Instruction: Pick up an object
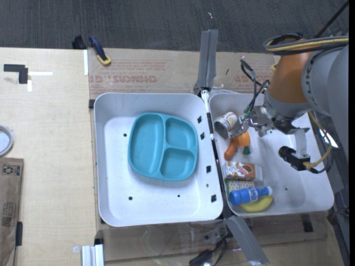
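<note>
Banana (256, 205): it lay at the near wall of the right bin (310, 201), at about 7 o'clock of that bin's floor, yellow and curved.
Blue bottle (248, 195): it lay on its side just behind the banana, touching it, with the cap toward 3 o'clock.
Carton (240, 171): a small brown and white box lay flat just beyond the bottle, near the bin's left wall.
Left bin (111, 165): white and shallow, it stood at 9 o'clock of the right bin, and their walls were touching.
Blue plate (164, 146): a light blue tray with three compartments lay flat in the middle of the left bin.
Carrot (238, 143): an orange toy with a green end lay tilted at 12 o'clock of the carton, close to the gripper.
Can (226, 123): a silver can with a white label lay on its side at 11 o'clock of the carrot, at the bin's left wall.
Gripper (245, 127): it was low over the right bin, between the can and the carrot; I could not tell how far it was open or whether it had hold of anything.
Arm (310, 82): grey with an orange band, it came in from 3 o'clock above the right bin.
Tabletop (44, 137): pale wood, it carried a roll of tape (4, 141) at the 9 o'clock edge.
</note>
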Motion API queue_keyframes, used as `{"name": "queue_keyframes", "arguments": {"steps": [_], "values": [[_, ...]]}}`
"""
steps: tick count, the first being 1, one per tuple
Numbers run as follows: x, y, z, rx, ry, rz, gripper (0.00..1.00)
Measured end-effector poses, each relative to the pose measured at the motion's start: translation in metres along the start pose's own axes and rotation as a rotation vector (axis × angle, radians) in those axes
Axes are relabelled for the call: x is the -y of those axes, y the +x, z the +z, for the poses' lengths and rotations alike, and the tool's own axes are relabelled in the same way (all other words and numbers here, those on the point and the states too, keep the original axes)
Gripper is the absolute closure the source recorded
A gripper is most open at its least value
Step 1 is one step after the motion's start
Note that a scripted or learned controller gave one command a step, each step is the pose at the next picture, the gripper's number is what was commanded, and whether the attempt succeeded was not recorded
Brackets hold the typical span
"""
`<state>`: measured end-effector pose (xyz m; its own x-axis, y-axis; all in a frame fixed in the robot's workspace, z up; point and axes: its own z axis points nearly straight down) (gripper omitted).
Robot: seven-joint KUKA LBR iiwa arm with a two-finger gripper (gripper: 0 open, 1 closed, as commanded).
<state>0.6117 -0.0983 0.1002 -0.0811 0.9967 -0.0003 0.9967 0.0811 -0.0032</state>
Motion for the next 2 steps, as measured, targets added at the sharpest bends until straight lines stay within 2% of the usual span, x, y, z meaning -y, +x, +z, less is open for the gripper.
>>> {"name": "queue_keyframes", "arguments": {"steps": [1, 2], "values": [[-0.002, -0.002, -0.013, 0.003, -0.007, 0.004, 1.0], [-0.021, 0.076, -0.127, 0.001, -0.003, -0.152, 1.0]]}}
